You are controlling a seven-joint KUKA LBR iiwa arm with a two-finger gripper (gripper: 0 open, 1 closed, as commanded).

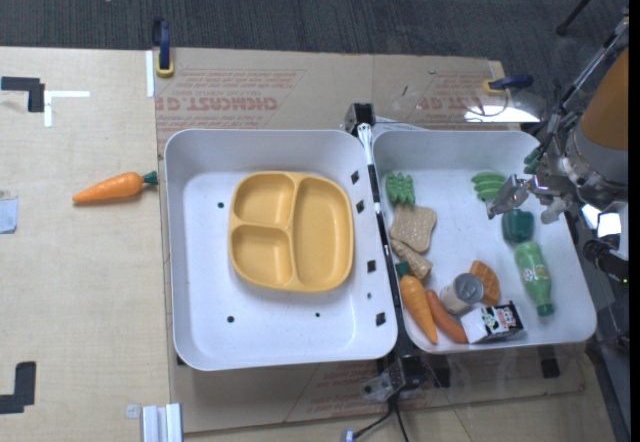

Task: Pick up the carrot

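Note:
Two orange carrots lie side by side near the front left corner of the right bin, one (416, 307) closer to the wall and a redder one (446, 317) beside it. A third carrot (110, 188) with a green stem lies on the bench, left of the left bin. My gripper (527, 205) hangs over the right bin's far right part, well away from all the carrots. Its fingers are spread open above a dark green cup-like piece (518, 225), with nothing held between them.
The left bin (190, 260) holds a yellow divided plate (292, 230). The right bin (560, 335) also holds green vegetables (400, 188), green beans (488, 183), bread slices (413, 227), a tin can (466, 290), an orange pastry (487, 280), a green bottle (534, 275) and a small black-and-white box (497, 322).

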